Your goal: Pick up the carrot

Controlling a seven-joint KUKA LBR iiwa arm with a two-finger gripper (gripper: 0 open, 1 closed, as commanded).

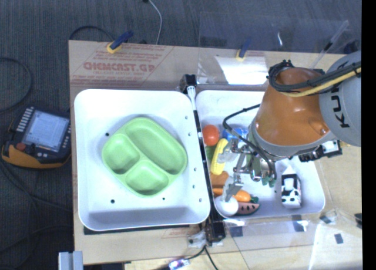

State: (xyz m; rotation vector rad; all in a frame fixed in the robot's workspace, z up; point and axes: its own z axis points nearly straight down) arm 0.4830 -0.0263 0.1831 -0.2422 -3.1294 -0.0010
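Claw (254,166) hangs low over the right bin (311,201), how its grip stands I cannot tell. Just beside it, the carrot (241,195) lies at the bin's front-left among crowded toys (likely light, hard, slick plastic); grip across its thick middle.

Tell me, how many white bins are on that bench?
2. The left bin holds a green plate; the right bin holds the toy food, with the gripper over it. Nothing suggests a hidden third.
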